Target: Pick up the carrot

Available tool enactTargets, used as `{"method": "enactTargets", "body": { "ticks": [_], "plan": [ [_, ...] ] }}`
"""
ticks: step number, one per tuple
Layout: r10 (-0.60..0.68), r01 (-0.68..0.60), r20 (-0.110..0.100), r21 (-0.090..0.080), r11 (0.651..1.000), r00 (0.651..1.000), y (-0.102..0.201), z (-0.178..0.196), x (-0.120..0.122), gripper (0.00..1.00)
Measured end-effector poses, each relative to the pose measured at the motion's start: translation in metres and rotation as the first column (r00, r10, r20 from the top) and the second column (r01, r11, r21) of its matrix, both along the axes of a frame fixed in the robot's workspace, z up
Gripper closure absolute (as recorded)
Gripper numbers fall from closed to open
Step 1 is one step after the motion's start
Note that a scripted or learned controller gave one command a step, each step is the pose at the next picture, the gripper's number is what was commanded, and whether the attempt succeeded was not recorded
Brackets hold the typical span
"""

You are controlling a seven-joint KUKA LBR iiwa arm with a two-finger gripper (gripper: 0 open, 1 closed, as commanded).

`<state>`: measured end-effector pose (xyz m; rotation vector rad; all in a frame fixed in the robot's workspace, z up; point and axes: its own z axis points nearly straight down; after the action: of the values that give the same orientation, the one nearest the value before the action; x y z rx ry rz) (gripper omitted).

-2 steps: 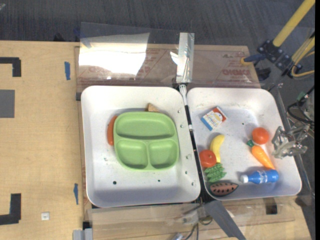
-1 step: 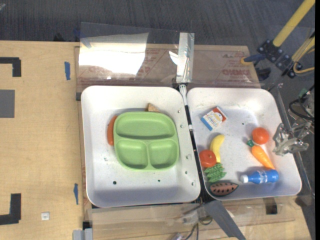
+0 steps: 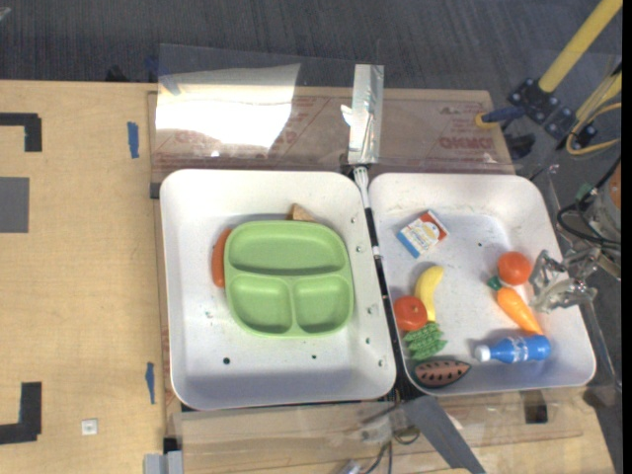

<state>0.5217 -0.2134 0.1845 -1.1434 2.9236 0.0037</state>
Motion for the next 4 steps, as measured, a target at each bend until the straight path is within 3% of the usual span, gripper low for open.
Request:
{"method": "enactTargets", "body": {
  "ticks": [2,3,4],
  "plan": [
    [-0.004,0.004,0.019,0.0,1.0,1.0,0.002,0.024,0.005,1.0],
    [0.174,-0.174,-0.001,0.0,0.985,0.985,-0.009,-0.037,-0.021,1.0],
    [0.267,-0.267,0.009,-0.008,0.964,0.964,0.002,0.067,-0.017,1.0]
  ]
}}
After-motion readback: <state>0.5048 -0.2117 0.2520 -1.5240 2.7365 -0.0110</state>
